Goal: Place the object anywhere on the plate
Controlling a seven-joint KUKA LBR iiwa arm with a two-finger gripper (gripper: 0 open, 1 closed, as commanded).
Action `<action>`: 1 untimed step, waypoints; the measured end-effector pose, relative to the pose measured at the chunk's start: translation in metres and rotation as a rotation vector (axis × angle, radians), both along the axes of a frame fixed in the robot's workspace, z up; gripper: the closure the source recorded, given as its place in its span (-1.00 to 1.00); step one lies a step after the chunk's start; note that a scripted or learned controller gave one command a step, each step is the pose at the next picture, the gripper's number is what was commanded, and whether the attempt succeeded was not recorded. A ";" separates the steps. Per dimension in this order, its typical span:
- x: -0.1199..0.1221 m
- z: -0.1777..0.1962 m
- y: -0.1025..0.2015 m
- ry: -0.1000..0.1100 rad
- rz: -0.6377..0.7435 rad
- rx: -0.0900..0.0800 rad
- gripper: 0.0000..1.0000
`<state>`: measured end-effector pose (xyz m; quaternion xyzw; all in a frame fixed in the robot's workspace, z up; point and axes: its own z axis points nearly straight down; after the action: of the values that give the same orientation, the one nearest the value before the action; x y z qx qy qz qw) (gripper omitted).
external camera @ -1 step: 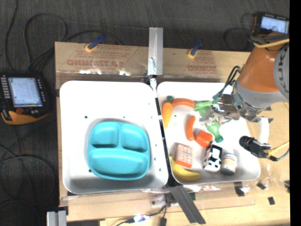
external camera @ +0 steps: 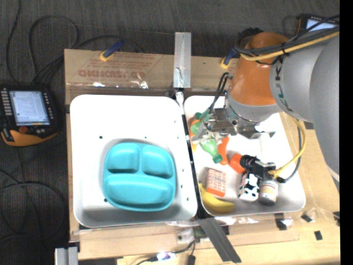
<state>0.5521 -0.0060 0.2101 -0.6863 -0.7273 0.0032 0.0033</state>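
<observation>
A light blue plate point(external camera: 139, 175) with three compartments lies in the left bin point(external camera: 88, 120), and nothing is on it. My gripper point(external camera: 213, 128) hangs low over the upper left part of the right bin point(external camera: 292, 186), below the orange wrist band. Right under it sits a cluster of small toys: an orange and green piece point(external camera: 197, 126), a green bottle point(external camera: 210, 147) and an orange stick point(external camera: 223, 144). The wrist hides how the gripper meets these things.
Further toward the front of the right bin lie a small printed box point(external camera: 215, 181), a banana point(external camera: 217, 203), a black-and-white spotted toy point(external camera: 249, 189), a small can point(external camera: 268, 191) and an orange round piece point(external camera: 236, 160). The ridge between the bins point(external camera: 187, 164) separates them from the plate.
</observation>
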 end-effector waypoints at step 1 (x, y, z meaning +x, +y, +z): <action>-0.036 -0.009 0.128 0.001 0.008 -0.002 1.00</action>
<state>0.5158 0.1224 0.2015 -0.6834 -0.7300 0.0043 0.0031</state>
